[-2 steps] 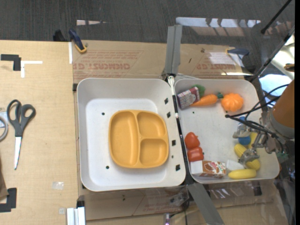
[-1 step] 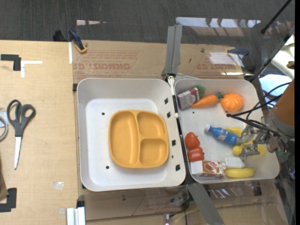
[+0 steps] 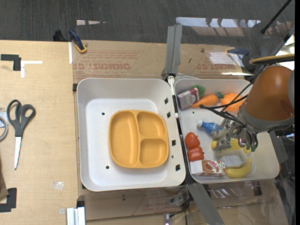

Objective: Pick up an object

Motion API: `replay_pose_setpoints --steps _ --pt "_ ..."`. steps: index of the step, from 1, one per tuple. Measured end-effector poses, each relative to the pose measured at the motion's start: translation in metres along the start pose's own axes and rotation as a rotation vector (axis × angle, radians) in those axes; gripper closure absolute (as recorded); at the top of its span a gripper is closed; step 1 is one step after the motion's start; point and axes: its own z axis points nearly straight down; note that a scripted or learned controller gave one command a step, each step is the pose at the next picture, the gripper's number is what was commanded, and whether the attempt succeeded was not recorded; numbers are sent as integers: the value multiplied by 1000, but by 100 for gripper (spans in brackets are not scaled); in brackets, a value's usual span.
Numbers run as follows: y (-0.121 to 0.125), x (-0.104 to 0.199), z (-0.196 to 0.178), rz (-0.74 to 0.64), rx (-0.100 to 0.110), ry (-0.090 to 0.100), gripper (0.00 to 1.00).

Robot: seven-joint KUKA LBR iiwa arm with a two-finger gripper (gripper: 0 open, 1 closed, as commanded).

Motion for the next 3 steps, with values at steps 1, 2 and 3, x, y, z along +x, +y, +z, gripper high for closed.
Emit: replay_pose_setpoints --steps 1,2,3 --pt "63 -77 2 146 -1 5 100" --pt "109 -43 -93 210 3 14 100" --pt "55 -61 -211 30 2 13 100"
